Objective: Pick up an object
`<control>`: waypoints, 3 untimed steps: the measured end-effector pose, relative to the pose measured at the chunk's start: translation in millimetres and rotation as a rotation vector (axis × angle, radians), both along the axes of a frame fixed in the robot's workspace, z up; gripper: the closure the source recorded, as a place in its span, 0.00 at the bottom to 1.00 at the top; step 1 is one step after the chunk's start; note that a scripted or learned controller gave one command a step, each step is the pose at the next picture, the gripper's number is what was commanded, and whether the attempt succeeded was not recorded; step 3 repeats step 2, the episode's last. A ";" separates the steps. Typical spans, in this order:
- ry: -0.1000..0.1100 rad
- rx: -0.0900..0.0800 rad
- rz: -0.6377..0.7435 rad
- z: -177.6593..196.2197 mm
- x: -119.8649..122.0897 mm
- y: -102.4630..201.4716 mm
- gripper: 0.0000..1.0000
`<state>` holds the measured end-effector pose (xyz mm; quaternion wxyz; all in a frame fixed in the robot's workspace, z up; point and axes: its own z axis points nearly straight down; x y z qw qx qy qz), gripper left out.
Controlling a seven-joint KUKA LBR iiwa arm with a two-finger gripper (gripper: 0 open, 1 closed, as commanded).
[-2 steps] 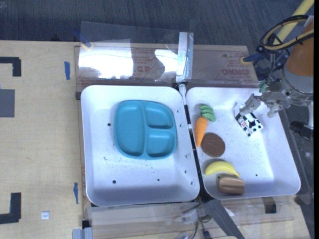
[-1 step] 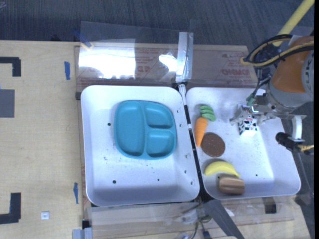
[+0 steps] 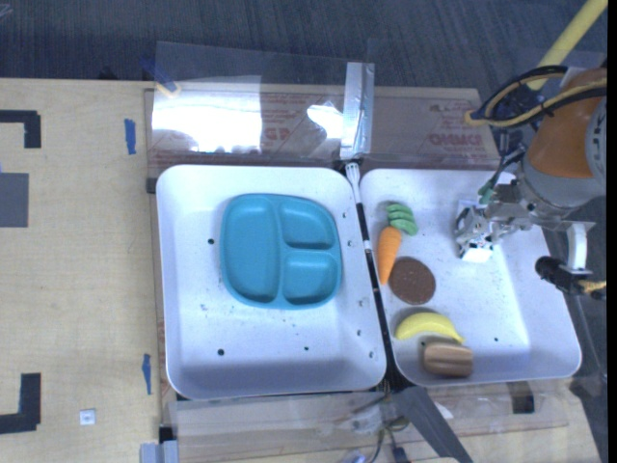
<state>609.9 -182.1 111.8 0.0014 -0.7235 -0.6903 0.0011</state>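
Note:
In the right bin [image 3: 511,302] lie several toy foods: a green piece [image 3: 401,216], an orange carrot [image 3: 388,252], a brown round disc [image 3: 412,281], a yellow banana [image 3: 428,327] and a tan bread piece [image 3: 446,358]. My gripper [image 3: 477,231] hangs over the right bin's upper middle, to the right of the carrot and apart from every item. Nothing shows between its fingers.
The left bin [image 3: 183,287] holds a blue divided plate [image 3: 281,250]. A clear plastic panel [image 3: 251,114] stands behind the bins. The arm's orange band [image 3: 564,133] and cables [image 3: 511,95] sit at the upper right. Bare bin floor lies right of the foods.

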 end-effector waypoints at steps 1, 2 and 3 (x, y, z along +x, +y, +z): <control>0.002 0.002 0.095 5.7 35.9 67.7 1.00; -0.007 0.002 0.031 73.5 55.9 149.1 1.00; -0.007 0.002 0.031 73.5 55.9 149.1 1.00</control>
